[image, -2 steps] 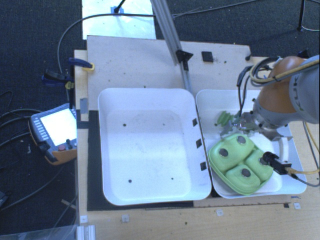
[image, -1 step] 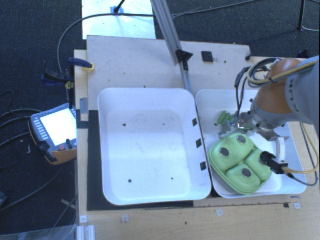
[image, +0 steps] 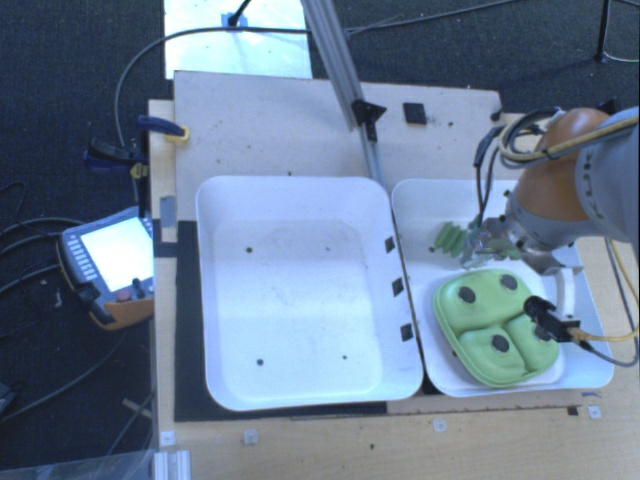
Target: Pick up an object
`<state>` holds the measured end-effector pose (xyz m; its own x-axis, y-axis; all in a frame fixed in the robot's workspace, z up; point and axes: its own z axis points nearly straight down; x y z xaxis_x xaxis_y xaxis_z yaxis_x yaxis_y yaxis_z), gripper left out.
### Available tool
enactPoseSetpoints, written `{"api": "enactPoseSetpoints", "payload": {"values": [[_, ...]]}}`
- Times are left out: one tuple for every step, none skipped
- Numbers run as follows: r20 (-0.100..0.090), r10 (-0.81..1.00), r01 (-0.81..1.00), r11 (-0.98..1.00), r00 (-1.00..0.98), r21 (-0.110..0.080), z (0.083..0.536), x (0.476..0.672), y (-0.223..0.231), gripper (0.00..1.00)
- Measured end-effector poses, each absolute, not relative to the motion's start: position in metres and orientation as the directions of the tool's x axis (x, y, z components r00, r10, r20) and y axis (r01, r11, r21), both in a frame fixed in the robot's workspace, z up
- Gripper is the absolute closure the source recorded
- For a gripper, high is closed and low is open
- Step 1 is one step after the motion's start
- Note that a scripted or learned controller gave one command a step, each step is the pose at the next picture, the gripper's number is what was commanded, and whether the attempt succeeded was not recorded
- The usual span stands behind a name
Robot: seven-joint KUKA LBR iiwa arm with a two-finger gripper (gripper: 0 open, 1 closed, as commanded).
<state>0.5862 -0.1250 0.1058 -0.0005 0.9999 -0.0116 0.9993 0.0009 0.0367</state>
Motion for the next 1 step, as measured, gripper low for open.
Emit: {"api": "enactPoseSetpoints", "payload": {"values": [[-0.001,1.000,1.000,0.006,-0.006,0.006,0.1606,0.5939,-0.1164,1.00]]}}
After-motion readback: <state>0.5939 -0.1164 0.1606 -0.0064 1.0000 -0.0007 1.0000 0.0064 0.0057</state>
